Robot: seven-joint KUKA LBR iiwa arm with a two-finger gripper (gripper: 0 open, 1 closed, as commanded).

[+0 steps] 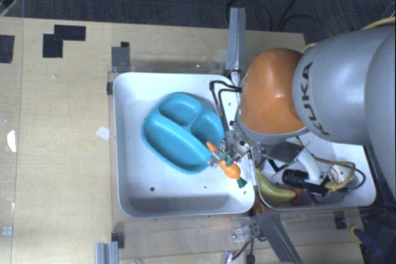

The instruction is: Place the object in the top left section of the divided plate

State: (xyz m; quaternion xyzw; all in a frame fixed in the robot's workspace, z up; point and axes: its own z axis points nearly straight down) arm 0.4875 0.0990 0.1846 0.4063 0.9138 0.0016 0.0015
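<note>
Gripper (226, 155) low at the plate's (179, 133) lower-right rim, near the wall between the two bins; whether it is clamped on anything I cannot tell, as the wrist hides much of it. Carrot (230, 170), orange with a green tip, sits just below and right of the gripper, touching or nearly so, long axis slanting from upper left down to lower right, off the plate on the left bin (133, 188) floor. Target section lies up and left across the plate, so the carry likely runs that way; banana (275, 190) lies in the right bin.
</note>
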